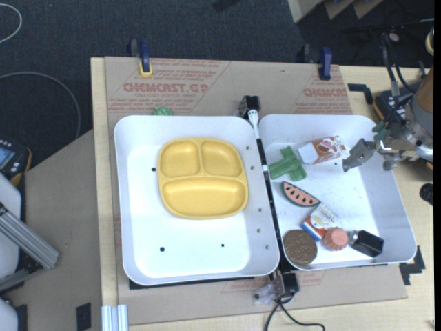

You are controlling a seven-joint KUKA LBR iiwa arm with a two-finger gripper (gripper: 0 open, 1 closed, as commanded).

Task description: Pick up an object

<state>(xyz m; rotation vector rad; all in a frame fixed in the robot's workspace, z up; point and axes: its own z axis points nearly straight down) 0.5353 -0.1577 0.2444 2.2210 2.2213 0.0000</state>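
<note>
Pincer (358,156) hanging over right bin (400,212), near its upper right edge, arm coming in from right. Fingers blurred into one dark wedge pointing left and down; cannot tell if apart or together. Nothing visibly between them.

Nearest candidate: small carton (328,149), just left of pincer, at about the same height in the view, lying flat, long axis roughly left-right. Apart from pincer, a clear gap of bare bin floor between.

Next out: green block (287,164), touching or nearly touching carton's left end, tilted diagonal.

Further down-left: watermelon slice (300,194), long axis slanting down to the right.

Farthest, along bin's near edge: brown disc (300,247), red-capped bottle (329,233), black piece (368,243), bunched close.

Yellow divided plate (203,177) in left bin (138,205), well apart.

Judgement: shortest move is left to carton; grip across its short axis likely best.
</note>
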